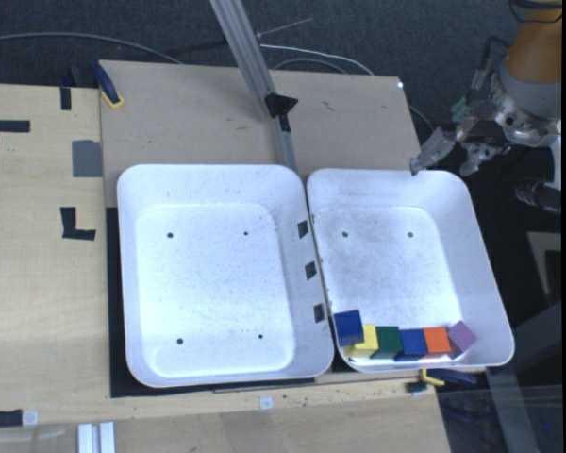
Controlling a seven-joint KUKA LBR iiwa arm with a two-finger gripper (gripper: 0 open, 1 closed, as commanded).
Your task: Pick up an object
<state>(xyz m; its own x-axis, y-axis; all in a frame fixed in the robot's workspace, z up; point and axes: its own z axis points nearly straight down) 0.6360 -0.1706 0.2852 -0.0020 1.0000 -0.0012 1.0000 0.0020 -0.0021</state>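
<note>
A row of small blocks lies along the front wall of the right bin (472, 225): a blue block (347, 326) on a yellow one (365, 348), then a green (388, 340), another blue (413, 343), an orange (437, 340) and a purple block (462, 335). My gripper (445, 163) hangs over the bin's far right corner, well away from the blocks. Its two dark fingers are spread open and there is nothing between them.
The left bin (132, 253) stands beside the right one, with small black clips along the shared rim. A slanted metal pole (250, 50) rises behind the bins. A yellow and blue clamp (443, 378) sits at the bench's front edge.
</note>
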